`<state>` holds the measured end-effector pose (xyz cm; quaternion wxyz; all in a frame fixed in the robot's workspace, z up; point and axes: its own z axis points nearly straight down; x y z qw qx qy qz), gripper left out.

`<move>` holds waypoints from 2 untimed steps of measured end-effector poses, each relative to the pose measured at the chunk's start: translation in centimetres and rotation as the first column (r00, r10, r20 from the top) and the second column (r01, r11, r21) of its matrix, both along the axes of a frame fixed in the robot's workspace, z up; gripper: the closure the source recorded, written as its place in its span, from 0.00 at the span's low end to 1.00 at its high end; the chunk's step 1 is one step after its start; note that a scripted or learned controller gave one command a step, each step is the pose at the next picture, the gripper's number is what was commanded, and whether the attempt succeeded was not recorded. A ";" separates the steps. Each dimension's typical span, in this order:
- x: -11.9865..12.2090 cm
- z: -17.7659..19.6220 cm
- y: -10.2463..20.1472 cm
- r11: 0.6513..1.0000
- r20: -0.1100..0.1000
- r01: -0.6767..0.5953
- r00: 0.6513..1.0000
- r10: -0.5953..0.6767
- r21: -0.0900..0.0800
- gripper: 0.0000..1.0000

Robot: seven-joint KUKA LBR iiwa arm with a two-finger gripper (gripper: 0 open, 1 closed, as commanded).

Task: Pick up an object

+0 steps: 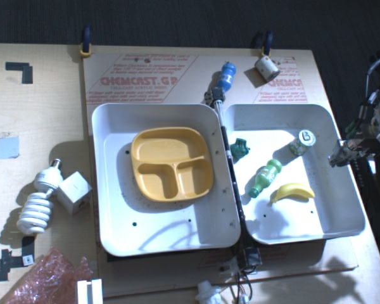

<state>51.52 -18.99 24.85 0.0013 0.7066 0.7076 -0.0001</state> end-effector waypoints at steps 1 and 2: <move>-3.7 3.3 -1.5 1.000 0.000 0.000 1.000 0.000 0.000 1.00; -3.7 -8.3 -3.2 1.000 -0.002 0.002 1.000 -0.002 0.001 1.00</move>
